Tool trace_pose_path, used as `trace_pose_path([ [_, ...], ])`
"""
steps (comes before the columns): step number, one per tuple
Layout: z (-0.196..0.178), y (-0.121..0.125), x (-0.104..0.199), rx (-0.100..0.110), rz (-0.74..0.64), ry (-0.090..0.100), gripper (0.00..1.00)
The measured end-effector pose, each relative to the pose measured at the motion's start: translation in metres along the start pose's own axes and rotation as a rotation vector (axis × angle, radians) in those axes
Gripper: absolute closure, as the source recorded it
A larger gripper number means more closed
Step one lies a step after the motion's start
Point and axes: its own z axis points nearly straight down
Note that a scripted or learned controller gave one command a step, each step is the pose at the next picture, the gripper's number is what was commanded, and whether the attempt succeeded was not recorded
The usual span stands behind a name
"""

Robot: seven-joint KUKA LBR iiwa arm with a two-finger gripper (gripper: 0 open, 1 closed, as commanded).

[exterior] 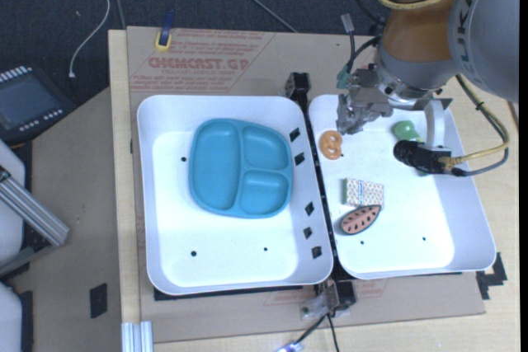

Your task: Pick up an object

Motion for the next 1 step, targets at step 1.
trace_pose_path([
  [1,0.0183,0.0103,0.0510,0.002,-0.001,0.001,1.00],
])
